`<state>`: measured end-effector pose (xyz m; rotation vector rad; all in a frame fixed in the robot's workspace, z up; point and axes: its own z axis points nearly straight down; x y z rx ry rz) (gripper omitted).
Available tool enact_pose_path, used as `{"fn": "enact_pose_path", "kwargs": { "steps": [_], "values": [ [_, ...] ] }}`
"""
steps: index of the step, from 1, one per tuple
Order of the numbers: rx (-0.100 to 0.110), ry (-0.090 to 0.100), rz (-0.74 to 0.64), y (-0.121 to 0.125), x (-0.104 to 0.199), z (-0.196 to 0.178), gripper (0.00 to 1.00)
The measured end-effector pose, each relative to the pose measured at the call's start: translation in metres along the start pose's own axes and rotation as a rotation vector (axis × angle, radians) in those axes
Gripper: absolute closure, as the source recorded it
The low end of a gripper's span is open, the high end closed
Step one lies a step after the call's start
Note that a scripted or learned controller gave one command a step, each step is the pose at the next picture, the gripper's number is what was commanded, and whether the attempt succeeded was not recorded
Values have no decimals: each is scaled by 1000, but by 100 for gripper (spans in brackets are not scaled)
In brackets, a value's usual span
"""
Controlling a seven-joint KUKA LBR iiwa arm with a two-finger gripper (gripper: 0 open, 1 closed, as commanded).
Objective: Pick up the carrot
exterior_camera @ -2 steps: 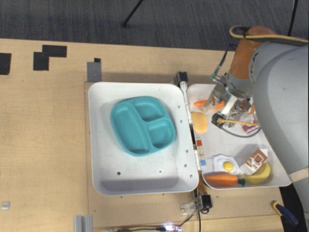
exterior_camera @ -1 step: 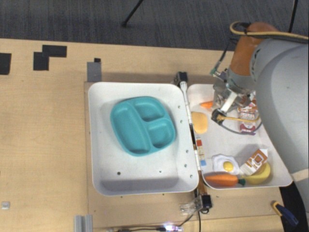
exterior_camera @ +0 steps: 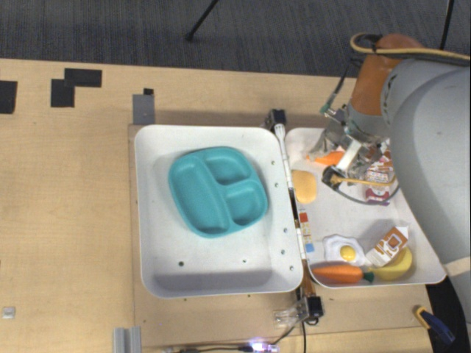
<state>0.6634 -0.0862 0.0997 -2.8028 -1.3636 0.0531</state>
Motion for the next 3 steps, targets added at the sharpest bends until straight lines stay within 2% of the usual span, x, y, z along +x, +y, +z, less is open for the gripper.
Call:
{"fn": "enact_pose_path", "kwargs": {
  "steps": [1,2,3],
  "values": [
    [-27,20,134,3,-29,15,0],
    [4,5,274,22,-39,17,0],
    [-16,36,693,26,-88,16,0]
  ]
}}
